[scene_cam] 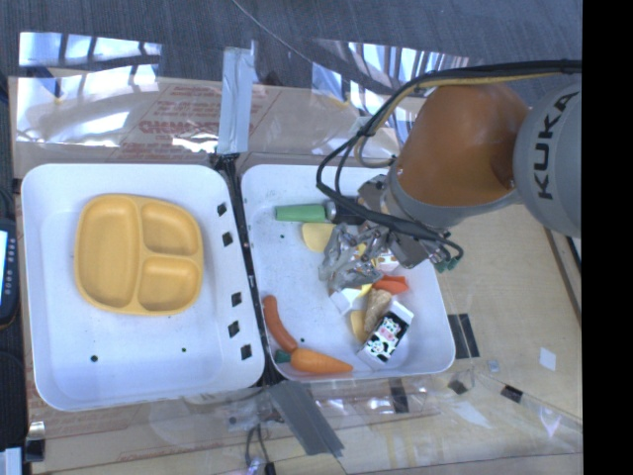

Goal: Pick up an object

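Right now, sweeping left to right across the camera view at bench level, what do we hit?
Yellow divided tray in the left bin → sausage → carrot → gripper over the clutter in the right bin → black-and-white carton.

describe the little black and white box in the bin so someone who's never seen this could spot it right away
Start at the right-hand white bin, the one the grey and orange arm reaches into. Go to its near right corner, just below the gripper and the jumble of toy food. The black and white box lies there tilted, a cow-patterned carton, the only black-and-white thing among orange, yellow and green pieces.
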### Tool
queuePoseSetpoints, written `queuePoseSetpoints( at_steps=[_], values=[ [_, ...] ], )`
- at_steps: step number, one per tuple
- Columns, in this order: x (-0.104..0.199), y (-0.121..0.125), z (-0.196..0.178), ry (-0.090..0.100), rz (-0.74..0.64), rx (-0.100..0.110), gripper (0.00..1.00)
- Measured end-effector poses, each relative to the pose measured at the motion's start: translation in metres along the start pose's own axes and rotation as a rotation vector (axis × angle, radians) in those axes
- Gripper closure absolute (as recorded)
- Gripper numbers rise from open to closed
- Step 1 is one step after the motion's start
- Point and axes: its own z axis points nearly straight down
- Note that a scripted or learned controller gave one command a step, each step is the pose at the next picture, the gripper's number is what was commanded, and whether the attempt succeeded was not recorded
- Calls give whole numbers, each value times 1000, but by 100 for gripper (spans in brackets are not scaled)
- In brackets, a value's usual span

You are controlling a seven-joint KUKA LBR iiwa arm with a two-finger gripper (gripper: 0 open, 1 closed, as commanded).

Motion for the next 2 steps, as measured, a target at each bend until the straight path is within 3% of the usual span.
queuePoseSetpoints(
  at_steps=[1, 2],
  values=[
    [-70, -32, -6, -3, 56, 5, 100],
    [-117, -51, -49, -7, 202, 6, 100]
  ],
)
